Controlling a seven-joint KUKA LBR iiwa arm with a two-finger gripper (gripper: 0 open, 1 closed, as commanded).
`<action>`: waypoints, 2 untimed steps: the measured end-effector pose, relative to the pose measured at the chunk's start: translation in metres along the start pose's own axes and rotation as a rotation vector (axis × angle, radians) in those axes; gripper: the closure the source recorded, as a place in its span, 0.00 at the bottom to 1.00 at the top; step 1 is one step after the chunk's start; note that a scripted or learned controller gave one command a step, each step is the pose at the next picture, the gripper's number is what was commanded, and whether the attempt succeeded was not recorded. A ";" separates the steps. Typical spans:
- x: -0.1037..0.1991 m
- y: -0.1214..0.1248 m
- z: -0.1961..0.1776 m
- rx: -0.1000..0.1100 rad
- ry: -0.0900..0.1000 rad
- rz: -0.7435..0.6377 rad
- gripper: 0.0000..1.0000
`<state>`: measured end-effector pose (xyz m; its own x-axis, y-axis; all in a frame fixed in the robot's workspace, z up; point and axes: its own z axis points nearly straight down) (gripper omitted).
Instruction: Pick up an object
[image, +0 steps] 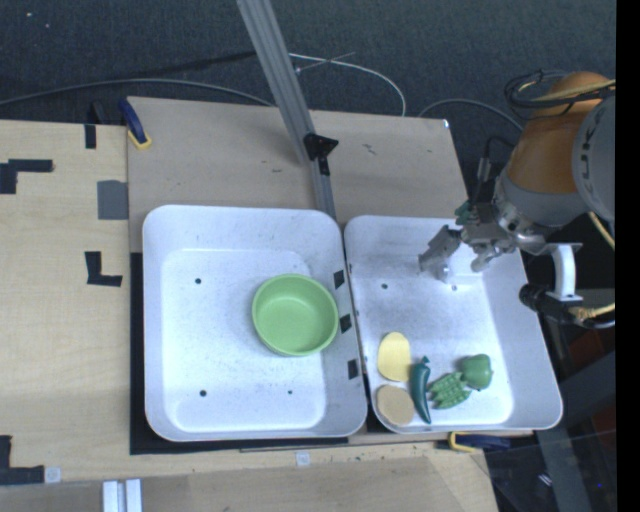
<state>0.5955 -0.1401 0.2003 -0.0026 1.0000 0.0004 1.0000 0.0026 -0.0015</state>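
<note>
I took the cluster in the near corner of the right-hand shallow white bin as my candidates, since the task named no particular object. Using that bin as my landmark: a pale yellow oval piece lay against its left wall, a tan round flat piece sat just nearer the front rim, a dark green pepper-shaped toy lay touching both, and a knobbly green toy with a rounder green lump rested beside the pepper, toward the bin's middle.

The two-finger gripper hung over the far half of the same bin, well apart from the cluster. Its fingers were spread wide, nothing between them.

My worry was the crowding. The pieces touched or overlapped, so I judged that fingers coming down there could land on two at once, or push one aside and close on nothing. The flat tan and yellow pieces looked low and hard to pinch, and their place against the left wall and front rim could block one finger.

Beyond that bin, a green plastic bowl sat in the left-hand white bin, clear of any path. A grey metal pole crossed the bench behind both bins, away from the arm.
</note>
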 end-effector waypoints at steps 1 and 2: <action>0.000 0.000 0.000 0.000 0.000 0.000 0.00; 0.000 -0.003 0.044 0.004 -0.001 0.001 0.00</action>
<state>0.5925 -0.1398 0.1565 -0.0014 1.0000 -0.0003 1.0000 0.0013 -0.0059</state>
